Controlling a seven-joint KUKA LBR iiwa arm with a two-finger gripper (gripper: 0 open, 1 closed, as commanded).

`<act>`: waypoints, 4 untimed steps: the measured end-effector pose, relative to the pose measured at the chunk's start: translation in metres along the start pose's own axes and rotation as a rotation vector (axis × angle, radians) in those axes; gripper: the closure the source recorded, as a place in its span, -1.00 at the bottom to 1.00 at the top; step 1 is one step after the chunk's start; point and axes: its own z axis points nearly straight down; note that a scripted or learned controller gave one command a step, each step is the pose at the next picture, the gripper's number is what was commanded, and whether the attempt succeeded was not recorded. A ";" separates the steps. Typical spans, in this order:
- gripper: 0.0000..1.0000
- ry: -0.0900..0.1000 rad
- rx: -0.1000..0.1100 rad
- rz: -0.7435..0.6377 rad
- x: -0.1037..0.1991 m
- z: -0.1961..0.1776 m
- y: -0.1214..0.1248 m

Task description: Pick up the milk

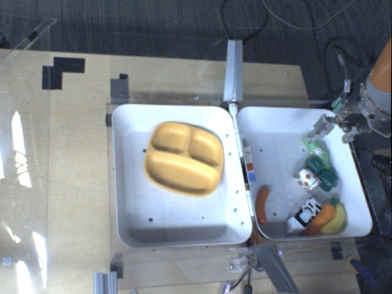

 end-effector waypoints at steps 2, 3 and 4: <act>-1.00 0.000 -0.011 0.138 0.015 0.173 -0.077; 1.00 0.000 -0.017 0.136 0.016 0.161 -0.074; 1.00 0.001 -0.002 0.003 0.088 0.077 -0.064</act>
